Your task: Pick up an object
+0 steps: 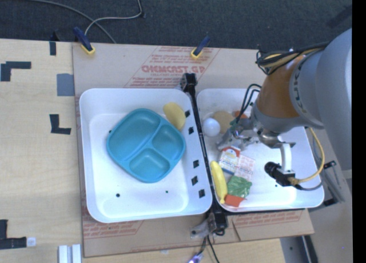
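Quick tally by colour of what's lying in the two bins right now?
Blue: 1, divided plate
Yellow: 2, lemon-like piece, banana
White: 1, ball
Red-and-white: 1, packet
Green: 1, leafy piece
Orange: 1, small piece
Total: 7 that I can make out; the arm hides part of the right bin.

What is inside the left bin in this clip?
The left bin holds a blue divided plate and a yellow object at its upper right, beside the plate's edge. Whatever lies under the plate is covered. The plate's compartments look bare.
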`<state>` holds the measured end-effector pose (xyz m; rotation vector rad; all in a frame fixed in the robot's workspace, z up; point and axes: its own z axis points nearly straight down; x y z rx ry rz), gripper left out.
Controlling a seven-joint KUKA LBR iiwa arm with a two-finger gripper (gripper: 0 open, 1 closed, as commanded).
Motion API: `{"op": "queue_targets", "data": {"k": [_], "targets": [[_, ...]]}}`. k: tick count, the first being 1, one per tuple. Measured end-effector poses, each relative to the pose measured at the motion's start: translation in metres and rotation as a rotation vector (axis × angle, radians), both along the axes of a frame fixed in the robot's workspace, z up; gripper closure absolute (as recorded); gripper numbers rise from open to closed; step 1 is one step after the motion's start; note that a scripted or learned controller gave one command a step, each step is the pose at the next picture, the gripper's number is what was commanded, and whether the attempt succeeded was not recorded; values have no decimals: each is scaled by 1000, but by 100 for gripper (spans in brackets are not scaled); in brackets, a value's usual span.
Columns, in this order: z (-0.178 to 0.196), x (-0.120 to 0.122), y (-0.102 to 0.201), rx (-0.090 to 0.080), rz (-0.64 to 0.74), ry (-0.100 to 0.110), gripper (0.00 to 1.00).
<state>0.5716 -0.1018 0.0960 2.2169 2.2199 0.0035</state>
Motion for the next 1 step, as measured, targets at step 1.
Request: {"op": "queue_targets", "data": {"k": [1], "targets": [[98, -7, 41, 2, 1, 4, 100]]}}
